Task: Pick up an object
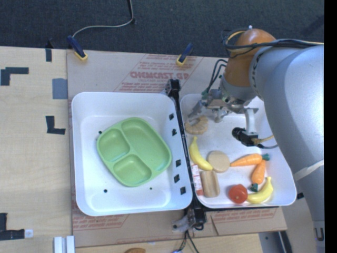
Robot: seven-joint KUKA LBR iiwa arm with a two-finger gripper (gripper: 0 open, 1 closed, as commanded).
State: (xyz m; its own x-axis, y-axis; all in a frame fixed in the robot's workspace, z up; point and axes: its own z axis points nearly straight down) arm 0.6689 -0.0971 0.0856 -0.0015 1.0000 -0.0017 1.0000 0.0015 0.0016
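One banana [199,155] lies lengthwise up-down beneath the claw [202,113].

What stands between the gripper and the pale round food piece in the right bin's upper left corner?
Nothing visible does. The gripper hangs directly above the pale round food piece, at its upper edge. The nearest banana lies lower in the right bin, apart from it.

A single fixed camera sits above the bench and looks down at a slant, far enough back to take in both shallow white bins side by side. The left bin [84,157] lies near the middle of the frame, the right bin [281,191] toward the right. The bench's far edge and dark floor cross the top. The grey arm [295,94] enters from the right, large and close to the lens.
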